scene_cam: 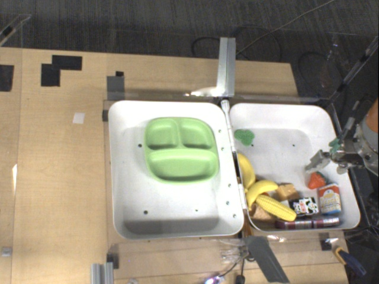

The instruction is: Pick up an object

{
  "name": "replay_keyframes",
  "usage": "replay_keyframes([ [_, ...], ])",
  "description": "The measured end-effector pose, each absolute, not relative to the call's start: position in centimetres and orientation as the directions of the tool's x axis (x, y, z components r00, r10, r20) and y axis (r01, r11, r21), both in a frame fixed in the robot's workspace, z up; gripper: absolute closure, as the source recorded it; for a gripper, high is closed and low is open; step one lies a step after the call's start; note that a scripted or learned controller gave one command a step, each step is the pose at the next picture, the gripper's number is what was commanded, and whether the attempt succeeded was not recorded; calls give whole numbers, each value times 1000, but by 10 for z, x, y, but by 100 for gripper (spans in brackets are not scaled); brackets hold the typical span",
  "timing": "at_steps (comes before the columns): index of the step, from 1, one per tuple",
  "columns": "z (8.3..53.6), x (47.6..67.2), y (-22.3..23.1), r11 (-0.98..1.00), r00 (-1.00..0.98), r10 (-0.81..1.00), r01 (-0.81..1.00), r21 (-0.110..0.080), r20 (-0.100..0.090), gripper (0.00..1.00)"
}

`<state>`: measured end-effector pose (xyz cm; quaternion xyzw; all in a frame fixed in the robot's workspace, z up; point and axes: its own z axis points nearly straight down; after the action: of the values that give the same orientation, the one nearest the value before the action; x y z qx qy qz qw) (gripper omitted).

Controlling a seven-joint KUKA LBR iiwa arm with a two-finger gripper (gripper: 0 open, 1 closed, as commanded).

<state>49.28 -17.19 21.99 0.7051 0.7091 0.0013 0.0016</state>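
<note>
Apparently an orange-red toy [318, 179] is lying in the right bin [278, 126], just beneath the gripper [323, 158], whose fingers are spreading wide; it is approaching, and next needs lowering and closing.

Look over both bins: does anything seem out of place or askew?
Nothing looks spilled or broken. The green plate sits slightly crooked in the left bin. A small green piece lies apart from the food pile in the right bin.
</note>
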Motion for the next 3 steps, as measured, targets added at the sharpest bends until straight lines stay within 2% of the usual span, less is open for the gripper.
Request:
replay_keyframes([
  [1,92,520,-131,-13,13,1000,1000,13,-2,0],
  [2,90,598,-94,32,-32,999,999,15,0,0],
  [3,93,669,-175,-33,33,999,999,7,-1,0],
])
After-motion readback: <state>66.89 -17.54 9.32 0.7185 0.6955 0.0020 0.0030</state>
